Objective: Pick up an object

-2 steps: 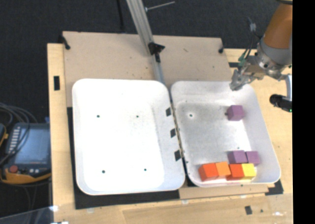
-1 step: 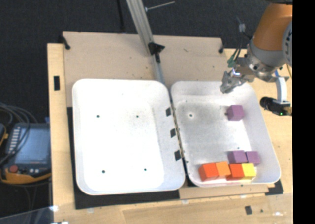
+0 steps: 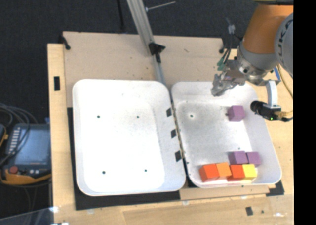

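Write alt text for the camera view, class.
A grey and orange robot arm holds its gripper over the right bin's far edge. A purple block sits nearby; more coloured blocks cluster at its near edge.

We read this as a robotics lab test cell. Evidence: a plywood bench [image 3: 133, 56] on dark carpeted floor, carrying two shallow white bins, left bin [image 3: 118, 135] and right bin [image 3: 261, 135], set side by side on a black mat. An aluminium mast [image 3: 140, 19] rises from the bench's back edge. A teach pendant [image 3: 27, 152] with cabling lies on the floor at left. The grey and orange industrial arm [image 3: 264, 31] reaches in from the right. Small coloured blocks [image 3: 229, 169] serve as test items.
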You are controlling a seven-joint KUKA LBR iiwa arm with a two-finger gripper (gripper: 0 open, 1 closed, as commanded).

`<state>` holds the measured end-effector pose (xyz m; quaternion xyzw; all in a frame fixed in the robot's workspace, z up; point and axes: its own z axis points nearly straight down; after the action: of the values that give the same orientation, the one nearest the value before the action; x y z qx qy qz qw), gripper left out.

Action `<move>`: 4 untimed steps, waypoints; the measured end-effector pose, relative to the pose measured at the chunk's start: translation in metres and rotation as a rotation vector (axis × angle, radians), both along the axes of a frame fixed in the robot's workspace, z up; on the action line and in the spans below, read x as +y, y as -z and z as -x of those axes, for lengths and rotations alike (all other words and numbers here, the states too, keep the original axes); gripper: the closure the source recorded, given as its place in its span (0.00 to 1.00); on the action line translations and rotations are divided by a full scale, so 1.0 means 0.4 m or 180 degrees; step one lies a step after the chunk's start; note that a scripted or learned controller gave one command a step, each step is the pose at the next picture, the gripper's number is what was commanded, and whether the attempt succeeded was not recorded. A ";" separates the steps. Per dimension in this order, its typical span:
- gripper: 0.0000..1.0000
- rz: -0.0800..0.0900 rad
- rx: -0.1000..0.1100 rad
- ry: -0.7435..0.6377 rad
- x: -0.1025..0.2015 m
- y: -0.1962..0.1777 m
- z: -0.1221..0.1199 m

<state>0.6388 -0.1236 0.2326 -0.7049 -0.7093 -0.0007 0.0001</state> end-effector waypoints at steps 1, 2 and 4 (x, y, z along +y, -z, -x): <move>1.00 0.0001 0.0007 0.0001 0.121 0.022 0.042; 1.00 -0.0003 0.0003 -0.0003 0.243 -0.009 0.078; 1.00 -0.0004 0.0012 -0.0008 0.517 -0.030 0.173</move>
<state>0.5695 0.0832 0.2447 -0.7040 -0.7102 0.0002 0.0018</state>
